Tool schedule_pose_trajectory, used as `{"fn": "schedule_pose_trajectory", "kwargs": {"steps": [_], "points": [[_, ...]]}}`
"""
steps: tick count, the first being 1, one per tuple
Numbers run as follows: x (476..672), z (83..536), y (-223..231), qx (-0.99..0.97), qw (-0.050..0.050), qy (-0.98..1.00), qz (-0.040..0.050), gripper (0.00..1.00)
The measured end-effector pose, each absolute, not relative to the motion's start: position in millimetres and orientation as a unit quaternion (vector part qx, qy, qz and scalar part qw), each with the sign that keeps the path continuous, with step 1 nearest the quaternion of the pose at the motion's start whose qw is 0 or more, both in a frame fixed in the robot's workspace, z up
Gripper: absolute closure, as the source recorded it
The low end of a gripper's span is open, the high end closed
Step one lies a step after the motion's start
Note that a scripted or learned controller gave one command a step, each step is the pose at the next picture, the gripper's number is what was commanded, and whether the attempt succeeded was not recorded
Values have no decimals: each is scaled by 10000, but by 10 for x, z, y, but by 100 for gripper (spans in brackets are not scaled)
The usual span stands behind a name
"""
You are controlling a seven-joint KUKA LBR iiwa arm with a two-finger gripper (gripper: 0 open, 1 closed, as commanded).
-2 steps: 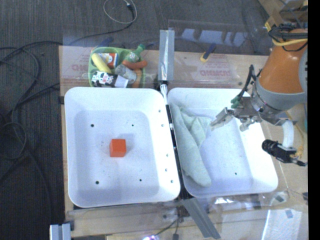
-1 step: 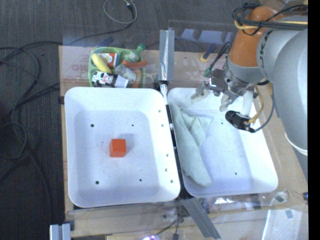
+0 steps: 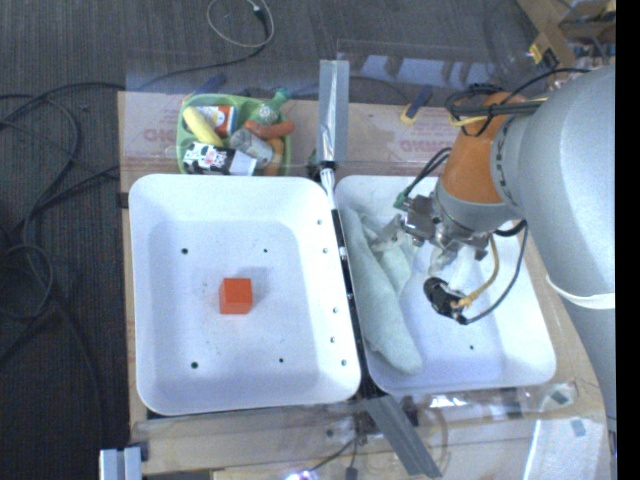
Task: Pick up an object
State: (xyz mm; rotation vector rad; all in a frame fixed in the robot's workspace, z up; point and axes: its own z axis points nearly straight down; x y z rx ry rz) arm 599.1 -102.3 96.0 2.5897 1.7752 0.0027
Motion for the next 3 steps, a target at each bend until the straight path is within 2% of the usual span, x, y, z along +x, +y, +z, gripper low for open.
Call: {"fn": "schedule_pose_trajectory", "kwargs": {"steps": [1,2,3], "points": [[5762,1364,-1470,8014,0,5981,-15,0],[6169,1351,-1835,8087,-6,5882,-15,0],[6158,2089,-1933,8268,5,5624,-17,0]]}}
